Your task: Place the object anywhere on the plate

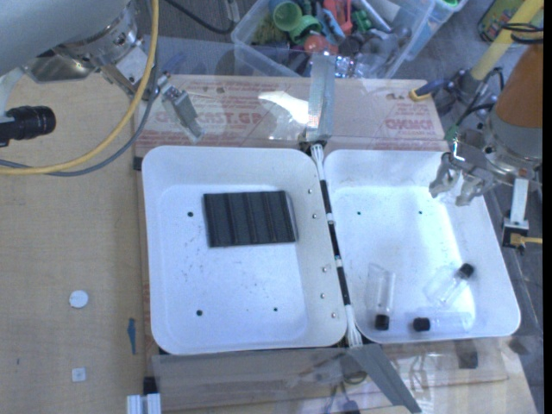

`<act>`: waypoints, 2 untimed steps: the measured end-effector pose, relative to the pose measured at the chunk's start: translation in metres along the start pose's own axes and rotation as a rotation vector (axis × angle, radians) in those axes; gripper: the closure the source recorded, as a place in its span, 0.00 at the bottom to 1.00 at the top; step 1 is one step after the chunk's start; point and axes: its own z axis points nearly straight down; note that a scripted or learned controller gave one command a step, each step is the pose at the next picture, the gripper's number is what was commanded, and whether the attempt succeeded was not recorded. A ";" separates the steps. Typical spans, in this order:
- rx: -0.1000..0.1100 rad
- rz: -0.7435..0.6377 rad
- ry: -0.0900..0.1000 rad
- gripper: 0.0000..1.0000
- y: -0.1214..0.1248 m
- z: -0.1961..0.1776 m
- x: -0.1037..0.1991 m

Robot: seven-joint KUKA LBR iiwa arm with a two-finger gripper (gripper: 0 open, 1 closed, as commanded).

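A dark grey ribbed plate (249, 218) lies flat in the left bin (172, 317), toward its far side. Three clear plastic vials with black caps lie in the right bin (388, 179): one (379, 290) near the front middle, one (445, 285) tilted toward the right wall, and one (440, 321) along the front edge. My gripper (457, 186) hangs over the far right part of the right bin, well behind the vials. It is open with nothing between its fingers.
A clear tub (345, 15) of colourful toys stands behind the bins. A cardboard strip (224, 115) runs along the bins' far edge. Yellow cable (129, 119) and another arm's base (60, 15) sit at the upper left.
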 end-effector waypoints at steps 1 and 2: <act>0.004 0.144 0.002 1.00 -0.069 0.016 0.016; 0.004 -0.031 0.002 1.00 -0.148 0.018 0.039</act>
